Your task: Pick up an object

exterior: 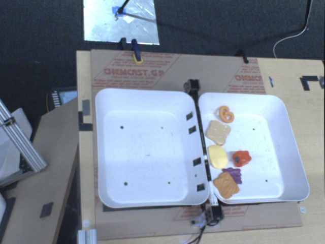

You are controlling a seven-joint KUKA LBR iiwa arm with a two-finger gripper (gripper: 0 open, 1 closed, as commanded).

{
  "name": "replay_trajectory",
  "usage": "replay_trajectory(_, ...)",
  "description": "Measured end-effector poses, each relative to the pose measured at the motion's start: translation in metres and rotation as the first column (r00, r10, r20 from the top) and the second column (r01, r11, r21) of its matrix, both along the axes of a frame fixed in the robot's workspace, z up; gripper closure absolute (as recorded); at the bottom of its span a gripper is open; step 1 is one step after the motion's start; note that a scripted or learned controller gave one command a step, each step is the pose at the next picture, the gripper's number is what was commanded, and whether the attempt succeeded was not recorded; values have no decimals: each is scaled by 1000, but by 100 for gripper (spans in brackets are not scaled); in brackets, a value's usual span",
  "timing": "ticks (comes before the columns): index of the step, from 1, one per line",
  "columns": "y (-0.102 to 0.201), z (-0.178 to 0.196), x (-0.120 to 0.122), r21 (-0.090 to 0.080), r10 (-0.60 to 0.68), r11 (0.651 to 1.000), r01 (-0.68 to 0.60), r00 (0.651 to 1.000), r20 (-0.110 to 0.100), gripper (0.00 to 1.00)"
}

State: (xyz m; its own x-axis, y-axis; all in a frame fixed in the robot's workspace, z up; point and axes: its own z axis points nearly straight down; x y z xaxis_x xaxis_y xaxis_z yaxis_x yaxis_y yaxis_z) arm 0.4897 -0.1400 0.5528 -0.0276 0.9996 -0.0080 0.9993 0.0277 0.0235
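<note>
- Desk (304, 65): it carries two shallow white bins side by side on a sheet of printed cardboard (152, 70).
- Left bin (147, 151): a white floor with a few dark dots.
- Divider: the bins touch along their inner rims, where small black clips sit.
- Right bin (274, 156): all the objects lie in its left half, close to the shared rim.
- Far end: an orange pretzel (226, 114), with a slice of bread (218, 132) just below it.
- Middle: a yellow lemon (218, 157), and a red pepper (241, 158) just to its right.
- Near end: purple grapes (233, 175) touching a brown waffle (225, 185).
- My jaws: I cannot tell their state.
</note>
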Motion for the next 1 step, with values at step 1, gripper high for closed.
replay_trajectory(1,0,12,1,-2,4,1000,-4,1000,5,100)
